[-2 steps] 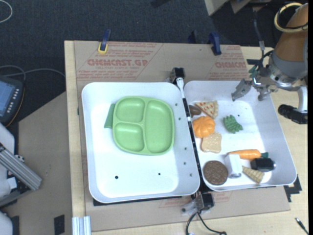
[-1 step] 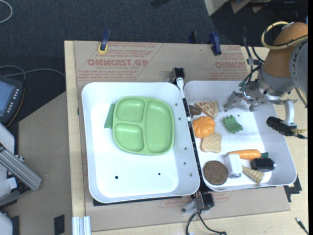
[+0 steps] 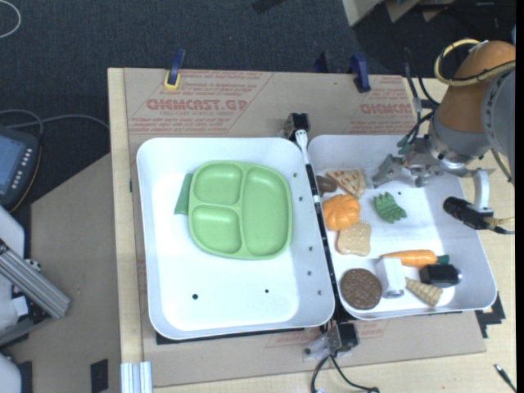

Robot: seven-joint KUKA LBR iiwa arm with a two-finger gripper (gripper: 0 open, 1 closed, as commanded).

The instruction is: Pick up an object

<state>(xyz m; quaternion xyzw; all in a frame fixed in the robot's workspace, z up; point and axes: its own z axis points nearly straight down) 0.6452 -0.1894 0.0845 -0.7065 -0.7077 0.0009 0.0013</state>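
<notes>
Hand over right bin's far edge, grip state unclear, green toy just below

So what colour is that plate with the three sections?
The divided plate is light green, sitting in the left white bin, seen clearly from the overhead camera view.
</notes>
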